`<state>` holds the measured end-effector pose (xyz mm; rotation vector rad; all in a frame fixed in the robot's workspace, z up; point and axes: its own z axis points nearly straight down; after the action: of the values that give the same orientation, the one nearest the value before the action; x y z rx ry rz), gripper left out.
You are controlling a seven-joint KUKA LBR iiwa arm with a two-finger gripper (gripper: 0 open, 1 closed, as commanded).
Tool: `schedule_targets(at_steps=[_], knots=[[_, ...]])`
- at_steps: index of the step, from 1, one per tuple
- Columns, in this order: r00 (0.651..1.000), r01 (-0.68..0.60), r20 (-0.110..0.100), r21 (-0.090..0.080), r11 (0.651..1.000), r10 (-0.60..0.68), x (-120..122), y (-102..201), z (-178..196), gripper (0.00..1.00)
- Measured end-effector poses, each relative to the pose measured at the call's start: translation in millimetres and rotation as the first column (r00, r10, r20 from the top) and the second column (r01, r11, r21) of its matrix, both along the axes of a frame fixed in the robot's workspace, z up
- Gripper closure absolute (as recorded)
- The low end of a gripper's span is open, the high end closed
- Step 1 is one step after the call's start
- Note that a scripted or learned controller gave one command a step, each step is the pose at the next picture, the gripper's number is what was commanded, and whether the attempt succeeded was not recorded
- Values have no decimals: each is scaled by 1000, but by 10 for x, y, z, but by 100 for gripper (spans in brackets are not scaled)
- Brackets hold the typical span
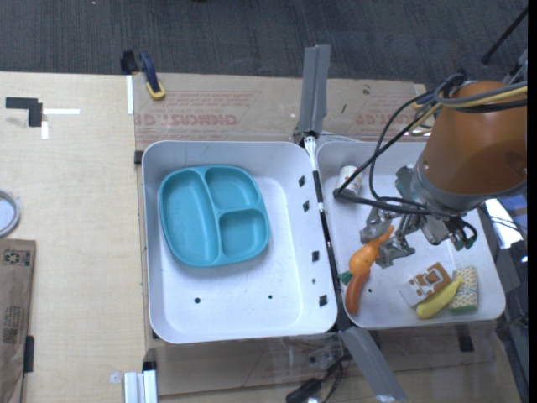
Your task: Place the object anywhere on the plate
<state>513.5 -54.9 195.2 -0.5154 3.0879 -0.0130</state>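
Note:
A blue plate (pixel 214 215) with three compartments lies in the left bin (pixel 243 313), toward its back left. In the right bin (pixel 394 309), my gripper (pixel 384 238) hangs low over the left part. An orange toy carrot (pixel 362 260) lies right under it, its upper end reaching up into the gripper. Whether the carrot is gripped cannot be made out from this angle. A reddish-orange long piece (pixel 353 292) lies just below the carrot against the bin's left wall.
A yellow banana (pixel 438 299), a pale corn-like block (pixel 464 288) and a small brown-and-white packet (pixel 428 277) sit in the right bin's front right. A small white object (pixel 348 180) rests at its back left. The divider (pixel 319 217) separates the bins.

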Motion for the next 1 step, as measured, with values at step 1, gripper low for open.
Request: schedule_targets(at_steps=[1], knots=[[1000,-27,-9,8,1000,27,458,775,435,100]])
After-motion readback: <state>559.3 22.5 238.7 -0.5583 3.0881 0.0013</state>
